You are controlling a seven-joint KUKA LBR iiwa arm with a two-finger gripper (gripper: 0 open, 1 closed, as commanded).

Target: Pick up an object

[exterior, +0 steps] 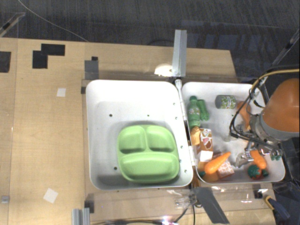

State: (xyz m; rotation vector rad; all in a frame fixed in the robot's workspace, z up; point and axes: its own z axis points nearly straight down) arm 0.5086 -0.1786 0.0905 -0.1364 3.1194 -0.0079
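1. The gripper hangs low in the right bin, near its front right corner, a small metallic shape under the wrist. It is too small and cluttered to tell how it stands or whether anything is caught in it.
2. Just to the right of the gripper lies an orange carrot-like toy, close against it; contact cannot be judged. Just in front of that sits a dark green and red round toy, blurred.
3. To the left of the gripper, nearby, lies a bigger orange carrot, with a pale reddish packet against its near end.
4. Farther left, by the wall between the bins, is a snack packet with orange and white print; its label is unreadable.
5. Beyond that, away from the gripper toward the far left corner, lies a green bottle. A small grey-green can lies on its side near the far wall.
6. The arm's orange band and grey wrist cover the bin's right side; an orange patch beside them is partly hidden and cannot be named. Black cables loop over it.
7. Well to the left, the left bin holds a green divided tray.
8. Both bins rest on the wooden worktop.
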